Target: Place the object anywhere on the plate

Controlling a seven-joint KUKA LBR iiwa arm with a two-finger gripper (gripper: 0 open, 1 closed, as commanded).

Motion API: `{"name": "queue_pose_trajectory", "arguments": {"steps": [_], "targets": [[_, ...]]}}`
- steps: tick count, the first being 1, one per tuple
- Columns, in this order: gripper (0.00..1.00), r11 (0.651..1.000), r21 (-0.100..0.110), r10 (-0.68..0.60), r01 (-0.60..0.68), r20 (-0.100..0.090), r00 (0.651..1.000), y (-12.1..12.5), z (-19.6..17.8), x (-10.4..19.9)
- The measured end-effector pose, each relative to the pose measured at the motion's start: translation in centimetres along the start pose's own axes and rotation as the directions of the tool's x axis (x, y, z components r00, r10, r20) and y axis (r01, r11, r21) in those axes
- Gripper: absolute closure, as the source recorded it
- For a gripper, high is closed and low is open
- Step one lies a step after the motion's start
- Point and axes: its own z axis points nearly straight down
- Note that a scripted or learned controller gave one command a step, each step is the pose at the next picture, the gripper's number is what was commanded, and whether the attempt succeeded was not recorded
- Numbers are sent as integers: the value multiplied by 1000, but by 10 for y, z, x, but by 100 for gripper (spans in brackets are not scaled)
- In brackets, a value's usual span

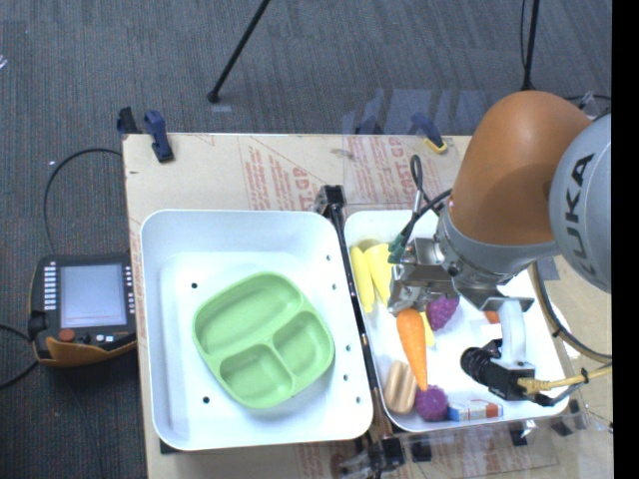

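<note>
We see the hand (414, 292), grip state unclear, above the carrot (412, 345): light, stiff, smooth; best pinched mid-body, plate (262, 339) far left.

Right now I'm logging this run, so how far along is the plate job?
Nothing looks done yet: the green divided plate in the left bin holds no object. In hand: the claw is down in the right bin, over the top of the toy carrot, beside the yellow pieces and a purple toy. I can't tell whether it grips anything. Left: grasping, carrying across, setting down.
</note>
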Motion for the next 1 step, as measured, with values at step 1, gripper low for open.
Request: {"name": "queue_pose_trajectory", "arguments": {"steps": [1], "targets": [[100, 991, 0, -136, 136, 1, 991, 12, 11, 61]]}}
